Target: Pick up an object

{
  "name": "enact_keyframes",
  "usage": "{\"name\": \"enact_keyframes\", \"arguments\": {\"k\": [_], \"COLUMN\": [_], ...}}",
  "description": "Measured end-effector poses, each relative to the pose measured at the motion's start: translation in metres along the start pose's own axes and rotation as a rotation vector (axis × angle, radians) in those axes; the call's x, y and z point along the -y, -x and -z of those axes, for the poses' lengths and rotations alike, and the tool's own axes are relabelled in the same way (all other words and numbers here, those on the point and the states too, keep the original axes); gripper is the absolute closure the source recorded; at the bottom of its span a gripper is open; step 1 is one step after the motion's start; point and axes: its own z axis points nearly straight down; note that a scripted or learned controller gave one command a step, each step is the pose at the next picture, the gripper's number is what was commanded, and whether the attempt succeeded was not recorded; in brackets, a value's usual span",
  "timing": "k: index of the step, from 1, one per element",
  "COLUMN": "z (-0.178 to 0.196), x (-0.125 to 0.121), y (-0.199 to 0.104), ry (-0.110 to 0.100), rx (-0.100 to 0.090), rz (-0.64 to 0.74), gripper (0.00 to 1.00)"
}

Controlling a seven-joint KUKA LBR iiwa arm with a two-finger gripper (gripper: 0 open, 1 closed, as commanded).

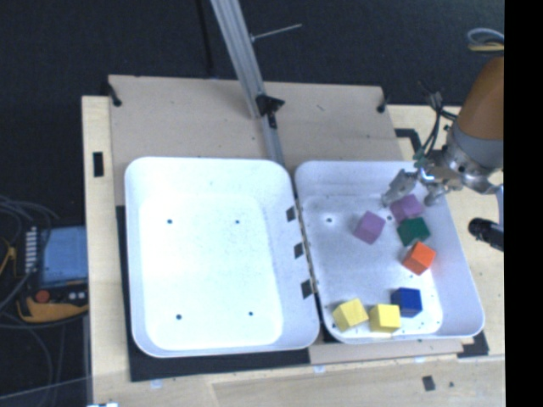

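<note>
On your far left, off the bench, a blue box [65, 254] sits among dark cables, with a yellow-and-black device [49, 303] just below it. Next comes the left bin [140, 253], a shallow white tray with a few small dark specks on its floor. A grey metal post [242, 53] slants up from the gap between the two bins toward the top of the view.

The right bin [339, 202] holds all the blocks. Along its near edge you have two yellow blocks [366, 315] side by side, almost touching, with a blue block [408, 300] just to their right. Higher up lies a light purple block [369, 226], set apart from the rest. To its right a second purple block [408, 207] lies just above a green block [413, 230], and an orange block [418, 257] lies just below the green one.

The gripper [413, 188] hangs over the bin's upper right part, right above the second purple block. Its fingers stand apart, one to each side, and nothing is clamped between them. The arm [482, 113] comes in from your right.
</note>
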Motion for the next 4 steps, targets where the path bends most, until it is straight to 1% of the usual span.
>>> {"name": "enact_keyframes", "arguments": {"k": [1,2,3,4], "z": [-0.044,-0.03,0.026,0.089], "x": [0.005,0.003,0.011,0.013], "y": [0.006,0.008,0.005,0.001], "ry": [0.0,0.008,0.009,0.01], "rx": [0.0,0.002,0.001,0.002], "rz": [-0.001,-0.003,-0.002,0.001], "gripper": [0.0,1.0,1.0,1.0]}}
